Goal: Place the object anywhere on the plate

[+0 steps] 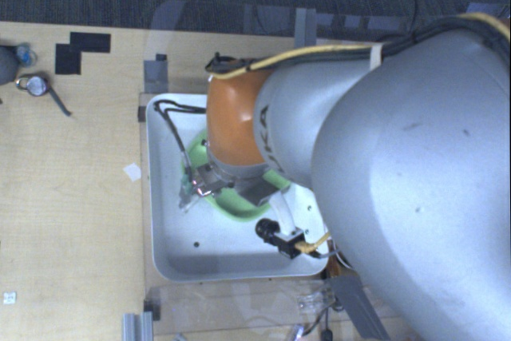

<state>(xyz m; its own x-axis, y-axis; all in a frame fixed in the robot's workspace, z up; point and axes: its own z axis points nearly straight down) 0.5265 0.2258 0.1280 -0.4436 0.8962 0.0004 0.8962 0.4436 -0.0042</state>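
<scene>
Where the green plate [239,210] lies in the white bin [157,196], most of it is covered by the wrist. Its rim shows as a curved strip toward the near side and a sliver at the view's left. The plate sits in the middle to far part of the bin, apart from the left wall. Bare white floor runs along the bin's near side and down its left side, with only a small dark speck [196,244] on it. The bin's far wall and left rim are in plain sight, and its right part is under the arm [399,172].

The hand [194,188] hangs below the orange band [235,124] at the plate's left edge, low over the bin floor, between the plate and the left wall. I cannot tell whether it is released or clenched, nor whether it carries anything, since the wrist hides its underside.

Beyond the bin, the pale wooden tabletop [72,212] spreads to the view's left with a small white scrap [132,170] near the bin and black tape pieces [80,52] farther off.
</scene>
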